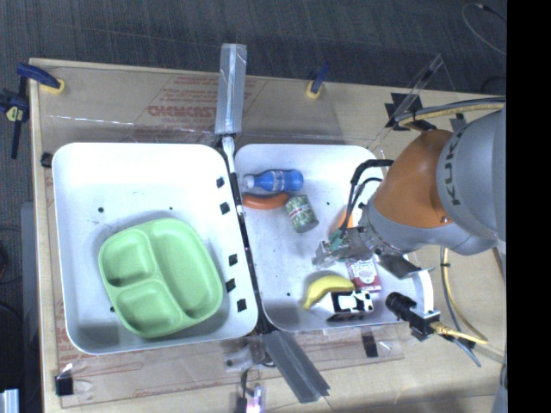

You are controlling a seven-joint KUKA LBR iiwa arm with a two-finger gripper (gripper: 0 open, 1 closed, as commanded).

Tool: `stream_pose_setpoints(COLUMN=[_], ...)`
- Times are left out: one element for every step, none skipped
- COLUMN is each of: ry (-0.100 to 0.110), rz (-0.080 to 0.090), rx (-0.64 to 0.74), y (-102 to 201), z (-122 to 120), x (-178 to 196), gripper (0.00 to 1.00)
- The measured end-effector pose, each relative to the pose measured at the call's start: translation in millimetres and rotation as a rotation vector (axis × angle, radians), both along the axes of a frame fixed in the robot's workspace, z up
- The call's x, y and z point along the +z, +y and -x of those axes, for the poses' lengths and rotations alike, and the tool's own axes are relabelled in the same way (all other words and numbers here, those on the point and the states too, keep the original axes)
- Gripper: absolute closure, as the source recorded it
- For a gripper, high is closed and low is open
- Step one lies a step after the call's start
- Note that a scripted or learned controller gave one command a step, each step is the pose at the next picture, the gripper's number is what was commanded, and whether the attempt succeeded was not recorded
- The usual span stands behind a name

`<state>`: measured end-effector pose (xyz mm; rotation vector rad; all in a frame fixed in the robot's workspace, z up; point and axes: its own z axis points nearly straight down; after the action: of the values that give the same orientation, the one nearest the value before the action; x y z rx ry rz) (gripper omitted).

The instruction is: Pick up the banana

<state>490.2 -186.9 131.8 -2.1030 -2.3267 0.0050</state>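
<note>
- One curved yellow banana [325,289] in right white bin [284,157], long axis slanting up-right.
- Just below-left of gripper [349,249], nearly touching.
- Beside black-and-white box [353,302].
- Cannot tell gripper's spread.

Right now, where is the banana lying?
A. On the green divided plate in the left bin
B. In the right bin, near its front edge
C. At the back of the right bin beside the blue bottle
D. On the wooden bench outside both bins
B: the banana lies on the floor of the right bin near its front edge, well away from the green plate and the blue bottle.
</note>
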Motion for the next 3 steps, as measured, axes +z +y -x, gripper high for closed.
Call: stream_pose_setpoints(ry=[-0.001,-0.004,-0.007], rz=[0.000,-0.001,0.000], rx=[0.000,0.117,0.519], y=[0.0,2.5,-23.5], z=[-0.1,13.3,13.0], x=[0.1,-40.6,-39.5], gripper=[0.00,0.00,0.00])
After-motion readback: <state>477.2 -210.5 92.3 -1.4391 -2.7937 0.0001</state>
